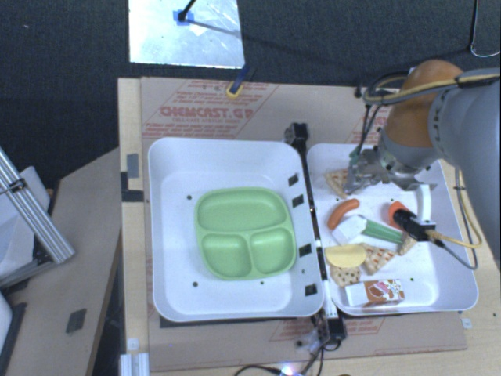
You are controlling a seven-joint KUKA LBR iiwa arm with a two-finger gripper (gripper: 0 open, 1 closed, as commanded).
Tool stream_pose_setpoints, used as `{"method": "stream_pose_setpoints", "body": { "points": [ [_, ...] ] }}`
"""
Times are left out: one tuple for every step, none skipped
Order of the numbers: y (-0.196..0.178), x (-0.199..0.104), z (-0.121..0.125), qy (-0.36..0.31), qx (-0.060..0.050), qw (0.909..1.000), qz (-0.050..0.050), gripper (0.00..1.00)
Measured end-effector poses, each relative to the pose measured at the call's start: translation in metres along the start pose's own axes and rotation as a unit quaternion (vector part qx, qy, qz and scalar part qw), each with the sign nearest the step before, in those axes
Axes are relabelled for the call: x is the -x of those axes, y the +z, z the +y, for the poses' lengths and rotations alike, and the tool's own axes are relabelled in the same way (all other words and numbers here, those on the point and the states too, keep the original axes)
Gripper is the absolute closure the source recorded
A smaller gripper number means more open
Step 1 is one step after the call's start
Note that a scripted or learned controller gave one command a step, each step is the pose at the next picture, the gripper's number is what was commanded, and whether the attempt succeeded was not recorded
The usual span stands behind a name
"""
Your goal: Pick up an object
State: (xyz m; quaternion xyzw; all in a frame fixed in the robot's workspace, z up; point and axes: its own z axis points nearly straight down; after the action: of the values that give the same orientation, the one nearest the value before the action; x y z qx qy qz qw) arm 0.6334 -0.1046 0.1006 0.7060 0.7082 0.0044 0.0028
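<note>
You have nothing lifted yet: the gripper (358,177) hangs low over the cracker (337,181) in the right bin (458,292); I cannot tell its grip state.

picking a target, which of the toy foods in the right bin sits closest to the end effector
The tan cracker-like wedge at the bin's upper left, right beside the end effector. The orange sausage lies lower, and the yellow piece lower again.
</note>
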Motion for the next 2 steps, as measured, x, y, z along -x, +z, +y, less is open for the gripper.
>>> {"method": "stream_pose_setpoints", "body": {
  "points": [
    [-0.05, 0.009, 0.002, 0.002, -0.002, 1.0, -0.002, 1.0],
    [-0.098, 0.013, -0.003, 0.002, -0.002, 1.0, -0.002, 1.0]
  ]
}}
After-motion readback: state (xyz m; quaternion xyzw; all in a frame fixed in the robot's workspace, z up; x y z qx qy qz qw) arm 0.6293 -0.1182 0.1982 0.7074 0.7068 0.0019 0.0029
